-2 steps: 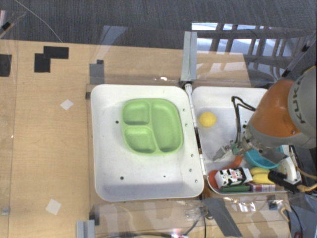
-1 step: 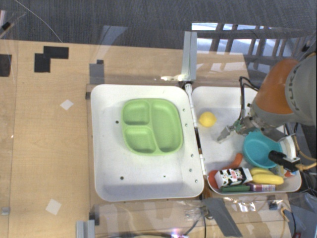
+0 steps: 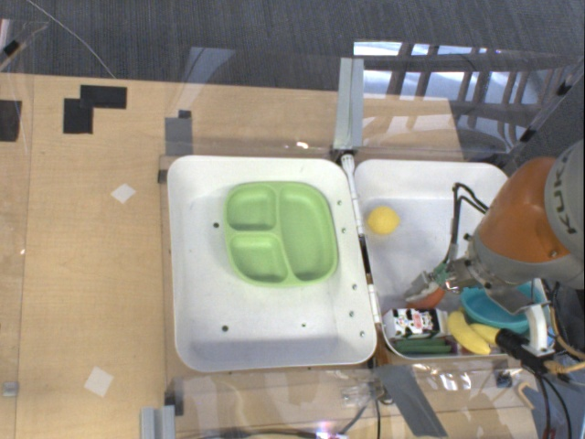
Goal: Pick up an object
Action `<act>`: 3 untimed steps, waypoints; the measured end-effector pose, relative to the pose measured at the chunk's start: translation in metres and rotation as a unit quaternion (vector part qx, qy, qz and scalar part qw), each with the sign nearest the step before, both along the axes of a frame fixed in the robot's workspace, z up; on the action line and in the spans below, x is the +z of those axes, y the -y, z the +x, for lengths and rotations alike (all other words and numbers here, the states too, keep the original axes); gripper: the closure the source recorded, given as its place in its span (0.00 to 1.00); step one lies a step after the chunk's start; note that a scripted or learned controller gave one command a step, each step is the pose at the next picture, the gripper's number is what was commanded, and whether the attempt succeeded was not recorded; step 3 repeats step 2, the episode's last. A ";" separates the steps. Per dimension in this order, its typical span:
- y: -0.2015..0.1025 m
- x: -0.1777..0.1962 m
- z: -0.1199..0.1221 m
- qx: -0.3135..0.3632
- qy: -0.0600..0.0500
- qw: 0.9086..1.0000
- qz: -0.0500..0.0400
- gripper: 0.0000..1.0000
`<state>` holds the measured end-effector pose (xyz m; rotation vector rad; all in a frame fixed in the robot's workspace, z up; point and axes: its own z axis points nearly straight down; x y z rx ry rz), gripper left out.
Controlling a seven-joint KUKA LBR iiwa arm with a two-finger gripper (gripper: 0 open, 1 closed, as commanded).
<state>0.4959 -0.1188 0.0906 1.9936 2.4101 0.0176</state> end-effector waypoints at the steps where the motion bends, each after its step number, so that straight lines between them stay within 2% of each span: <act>1: 0.001 0.013 0.004 0.003 0.006 1.000 -0.002 1.00; 2: -0.083 0.139 0.019 -0.001 -0.001 1.000 0.002 1.00; 3: -0.083 0.139 0.019 -0.001 -0.001 1.000 0.002 1.00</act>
